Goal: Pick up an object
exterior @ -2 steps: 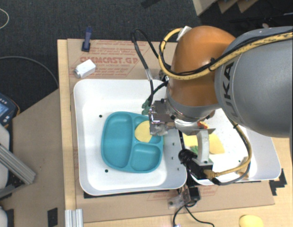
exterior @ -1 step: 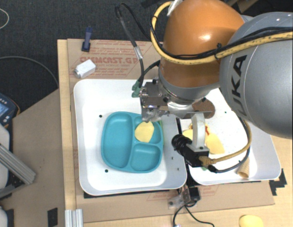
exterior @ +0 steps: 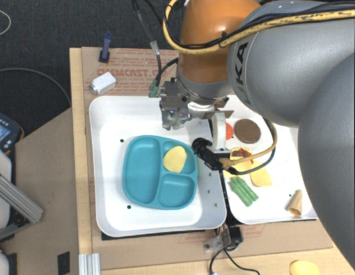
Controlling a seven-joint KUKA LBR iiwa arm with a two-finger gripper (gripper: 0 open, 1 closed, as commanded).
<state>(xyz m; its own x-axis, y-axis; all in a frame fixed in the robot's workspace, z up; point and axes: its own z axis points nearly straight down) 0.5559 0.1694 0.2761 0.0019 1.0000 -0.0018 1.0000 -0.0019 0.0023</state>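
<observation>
Yellow chip [exterior: 175,158] lies in the upper right compartment of a blue divided tray [exterior: 144,176], left bin [exterior: 106,153]. End effector [exterior: 176,118] hangs just above the tray's far edge; whether it is apart or together, cannot tell. Right bin [exterior: 275,208]: brown disc [exterior: 247,131], green stick [exterior: 243,190], yellow piece [exterior: 260,179], cone [exterior: 295,202].

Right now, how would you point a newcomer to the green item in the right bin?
Find the right-hand white bin, the one under the grey arm. Near its left wall, toward the front, lies the green bean-like piece, long and slanted. It is the only green thing there, with a yellow chip beside it and a tan cone further right.
</observation>
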